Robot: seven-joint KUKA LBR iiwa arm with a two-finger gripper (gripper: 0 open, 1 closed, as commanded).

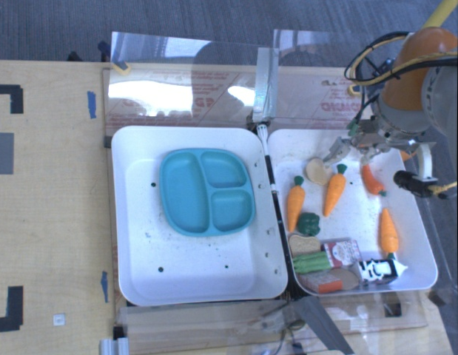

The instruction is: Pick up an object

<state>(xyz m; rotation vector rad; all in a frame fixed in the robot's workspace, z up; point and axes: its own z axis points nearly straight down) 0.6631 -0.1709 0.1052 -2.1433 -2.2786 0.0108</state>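
The end effector point(358, 145) sits at the upper right of the frame, over the far end of the right bin point(428, 251). Its metal fingers appear splayed wide, with nothing between them.

Candidate objects all lie in the right bin. A carrot point(334, 189) and a pale round disc point(316, 171) lie just below and left of the end effector. A second carrot point(294, 204) lies further left, a green piece point(308, 223) below it. A small red-orange piece point(372, 179) sits right of centre, and a third carrot point(388, 231) near the right wall. Flat packets point(326, 262) and a black-and-white item point(379, 270) crowd the lower end.

Risks, by judgement:
- The carrots are tapered and look smooth; they could squirt from a closing grip.
- The disc and first carrot lie close together, so one finger may nudge the neighbour.
- The disc is low and flat, offering little to grip.

The left bin point(132, 220) holds a glossy teal divided plate point(207, 191). The tabletop point(44, 198) is light wood.
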